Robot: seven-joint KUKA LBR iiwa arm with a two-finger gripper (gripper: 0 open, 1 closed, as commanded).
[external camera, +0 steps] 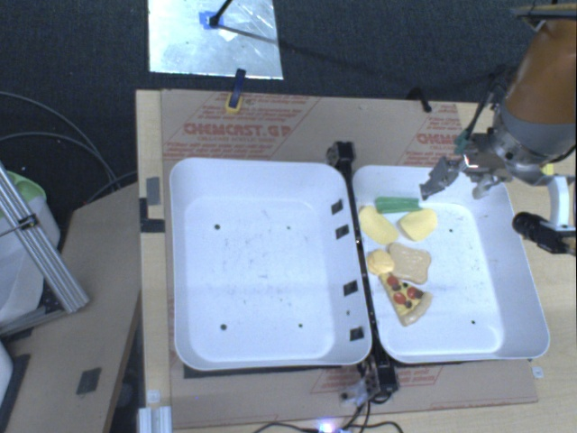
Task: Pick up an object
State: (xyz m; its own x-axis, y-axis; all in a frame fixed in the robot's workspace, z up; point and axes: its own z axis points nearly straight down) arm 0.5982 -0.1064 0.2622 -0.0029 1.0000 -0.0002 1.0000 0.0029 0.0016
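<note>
Approach step, by the look of it, nothing lifted yet. End effector poised over the upper edge of the right bin, hung from the grey arm with its orange band, reaching in from the right. Two fingers spread apart, released, with nothing between them; left fingertip just beside the right end of the green stick, whether touching or hovering above impossible to tell at this slant.

Candidate objects clustered in the left part of the right bin, close to the divider: green stick uppermost, lying roughly level; below it two yellow pieces side by side, apparently touching each other; below those a small yellow lump against a tan toast-like slice; lowest, a pizza-slice toy pointing toward the bin's lower wall. Left bin bare white with a few dark specks. Both bins on a cardboard sheet laid over the table.

Next move, as a judgement: descend and shift slightly left so that the open fingers straddle one item, most likely the green stick or the right-hand yellow piece, then close and lift. Crowding a likely difficulty: neighbours touching, little room for a finger to slip between, and a thin stick lying flat prone to slide away rather than seat between the pads.
</note>
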